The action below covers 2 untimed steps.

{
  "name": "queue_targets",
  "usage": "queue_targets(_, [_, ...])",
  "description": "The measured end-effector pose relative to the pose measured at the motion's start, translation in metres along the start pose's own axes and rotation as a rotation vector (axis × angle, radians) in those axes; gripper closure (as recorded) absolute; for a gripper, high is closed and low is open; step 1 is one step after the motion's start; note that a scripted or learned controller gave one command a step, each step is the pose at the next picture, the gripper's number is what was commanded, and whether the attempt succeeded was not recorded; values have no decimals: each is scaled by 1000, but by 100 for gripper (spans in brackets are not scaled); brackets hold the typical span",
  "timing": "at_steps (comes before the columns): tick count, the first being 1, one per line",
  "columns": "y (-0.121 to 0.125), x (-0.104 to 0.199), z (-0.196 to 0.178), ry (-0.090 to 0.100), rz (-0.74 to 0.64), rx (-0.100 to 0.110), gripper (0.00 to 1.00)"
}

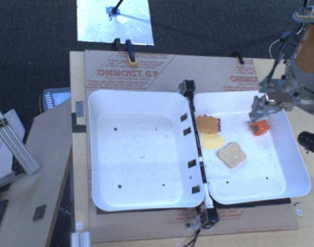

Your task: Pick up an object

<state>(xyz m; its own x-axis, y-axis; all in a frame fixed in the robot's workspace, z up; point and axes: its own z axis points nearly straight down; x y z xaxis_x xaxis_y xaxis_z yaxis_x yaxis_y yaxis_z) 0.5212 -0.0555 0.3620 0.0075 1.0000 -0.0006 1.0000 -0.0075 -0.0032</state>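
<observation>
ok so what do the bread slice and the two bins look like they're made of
Bread slice: probably moulded plastic or foam toy food; matte tan face, paler crust edge, uniform colour. Left bin and right bin: likely thin formed plastic; smooth white, slightly glossy, with rounded corners and rolled rims. The look alone can't confirm either.

Printed in red on the brown board (162,68) under the bins: "CHEMCAST GP", upside down, once near the back left behind the left bin (141,148), and again at the back right behind the right bin (280,184), there cut short by the bin's rim. More red print along the board's front edge, too small and hidden to read.
</observation>
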Motion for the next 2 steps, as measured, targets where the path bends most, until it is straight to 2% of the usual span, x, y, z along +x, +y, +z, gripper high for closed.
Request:
queue_targets(1, [-7, 61, -57, 2, -18, -11, 100])
queue_targets(2, [-37, 136, -35, 3, -20, -4, 100])
